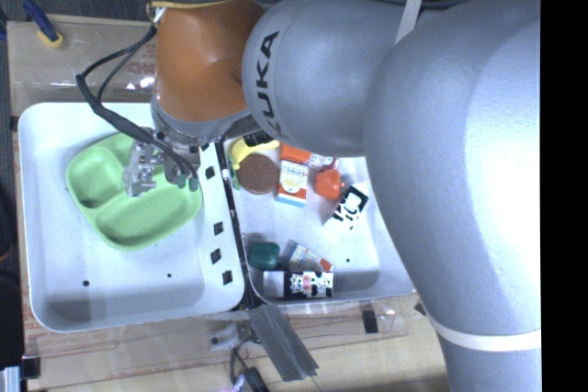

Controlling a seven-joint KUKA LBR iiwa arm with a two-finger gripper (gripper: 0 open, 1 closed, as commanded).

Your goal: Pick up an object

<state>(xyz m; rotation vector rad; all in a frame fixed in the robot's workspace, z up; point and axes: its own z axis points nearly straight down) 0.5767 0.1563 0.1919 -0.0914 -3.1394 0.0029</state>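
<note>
A green divided plate (129, 193) lies in the left bin (55, 280). My gripper (147, 172) hangs over the plate's upper right part, below the orange wrist band (202, 60). Its metal fingers (138, 174) point down at the plate, and nothing shows between them. The right bin (367, 275) holds a brown round lid (258, 173), an orange and white carton (293, 179), an orange-red object (328, 183), a black and white card (347, 205), a dark green object (263, 253) and a black and white pack (303, 284).
The big grey arm (413, 106) covers the right bin's upper right and the bench beyond. A black-studded divider (220, 225) separates the bins. A blue and yellow tool (43, 23) lies on the bench at far upper left.
</note>
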